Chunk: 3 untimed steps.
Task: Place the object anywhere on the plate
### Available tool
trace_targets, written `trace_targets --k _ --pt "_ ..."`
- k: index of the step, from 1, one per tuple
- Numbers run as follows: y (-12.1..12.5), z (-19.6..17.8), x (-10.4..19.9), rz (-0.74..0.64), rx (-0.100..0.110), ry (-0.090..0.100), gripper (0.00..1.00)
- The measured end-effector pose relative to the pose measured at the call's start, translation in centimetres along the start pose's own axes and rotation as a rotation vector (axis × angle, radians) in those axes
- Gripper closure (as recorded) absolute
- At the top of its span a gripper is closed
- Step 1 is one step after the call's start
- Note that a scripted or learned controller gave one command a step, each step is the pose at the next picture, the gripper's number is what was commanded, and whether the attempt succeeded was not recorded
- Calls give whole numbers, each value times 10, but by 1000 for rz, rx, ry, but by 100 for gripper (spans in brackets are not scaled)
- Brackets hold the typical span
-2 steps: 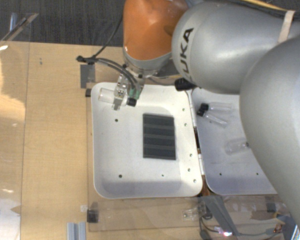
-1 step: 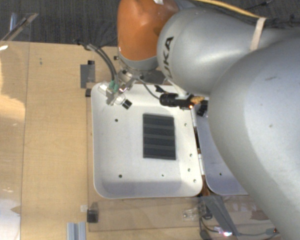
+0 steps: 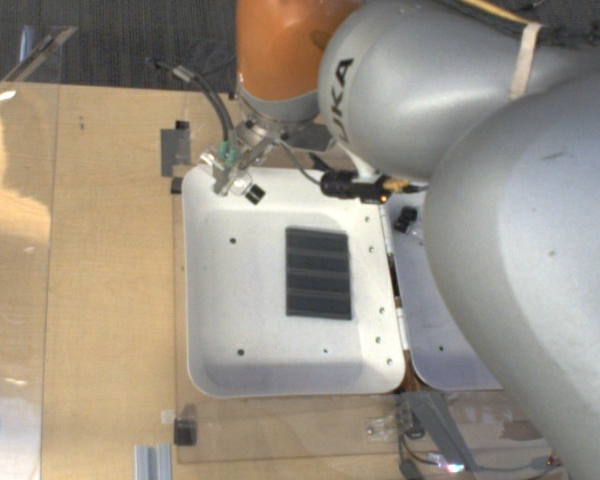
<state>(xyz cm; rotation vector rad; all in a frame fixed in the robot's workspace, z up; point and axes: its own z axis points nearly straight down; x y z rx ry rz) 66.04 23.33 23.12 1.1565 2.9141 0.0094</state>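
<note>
Camera view, sweeping from the left: bare wooden bench (image 3: 80, 268), then the left bin (image 3: 210, 298), white and shallow. Up at its far left corner, the action. The jaws hang over that corner at the end of the wrist, tangled in cables and glare, and whether they are open or closed I cannot tell. Just beside them, on the bin floor, sits the small object (image 3: 252, 194): a tiny dark piece with a pale fleck on it, squarish, too small to make out more. It looks free on the floor rather than gripped, though that is a judgement at this size.

Move right and towards the camera, and there is the target, the dark ribbed plate (image 3: 318, 271), flat in the middle of the same bin, well apart from the object. The big grey arm (image 3: 460, 98) swings in over the right bin (image 3: 430, 318).

So the step in hand reads as the pickup. To do it well: centre straight over that little piece, come down square, keep off the bin wall close by, and confirm a real hold before carrying it across to the plate.
</note>
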Motion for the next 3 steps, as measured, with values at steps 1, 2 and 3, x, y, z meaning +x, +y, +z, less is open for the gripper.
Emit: trace_targets --k 1,2,3 --pt "-5 -10 0 37 0 0 100" --pt "-8 67 -7 -192 3 2 100" --pt "-16 140 -8 -699 16 -15 100"
